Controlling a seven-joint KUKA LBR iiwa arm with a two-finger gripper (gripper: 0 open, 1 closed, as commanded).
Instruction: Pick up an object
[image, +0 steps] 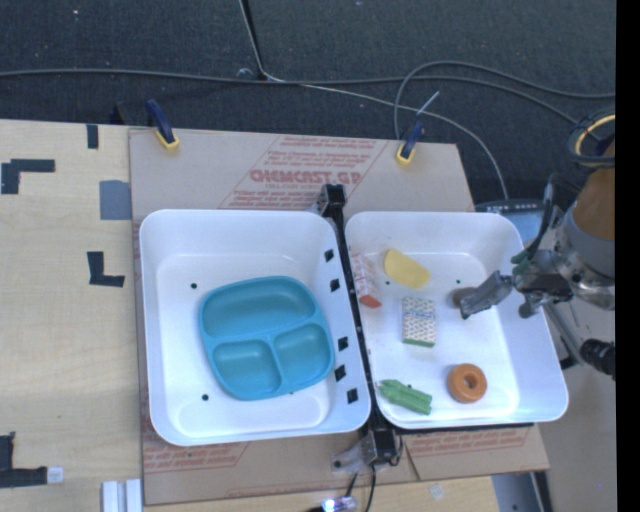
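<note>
— Biggest risk from here?
— Closing on nothing. Bare white floor of the right bin (540, 330) under the gripper (472, 298); open or closed, impossible to tell at this slant.

— Nearest candidates?
— Just left of the gripper: a patterned sponge (419, 322), flat, rectangular, soft-looking. Further up and left: a yellow block (406, 268), smooth, rounded corners. Below, toward the near rim: an orange ring (467, 383), glossy, with a hole through the middle.

— Trouble with those?
— Probably sliding off the ring's curved edge; likely squashing the sponge instead of lifting it.

— Farther off?
— Lower left, a green piece (405, 396), long and knobbly, close to the wall; probably little room there. Far left by the divider, a clear wrapper (366, 275), thin, crinkled, likely hard to pinch. Beyond it, a blue plate (266, 335), wide, shallow, hard plastic.
</note>
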